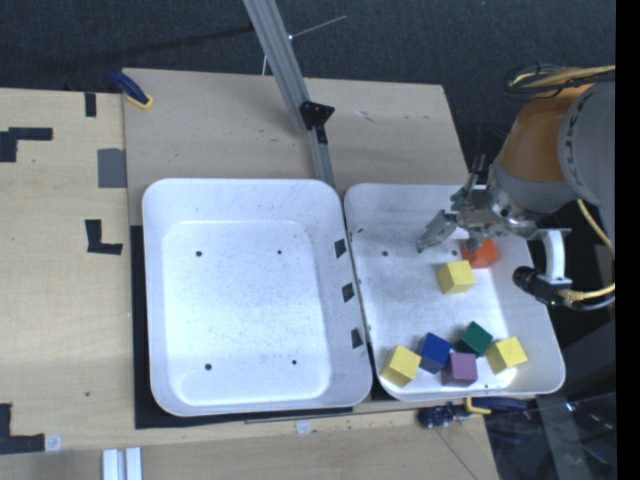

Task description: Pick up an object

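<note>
Two shallow white plastic bins sit side by side on your plywood bench; the right bin (400, 288) holds every block. Your gripper (462, 230) hangs low over its upper part, fingers spread apart and clamping nothing, with a small orange block (483, 254) just beside them and a yellow cube (455, 276) near. Nothing is lifted yet; closing and raising remain, I judge.

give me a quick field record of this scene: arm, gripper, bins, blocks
arm: reaches in from the right, over the right bin
gripper: low over the bin's upper part, beside an orange block
left bin: white
loose blocks: yellow block near centre; cluster near the front rim of yellow, blue, purple, green, yellow
held object: none visible
</note>
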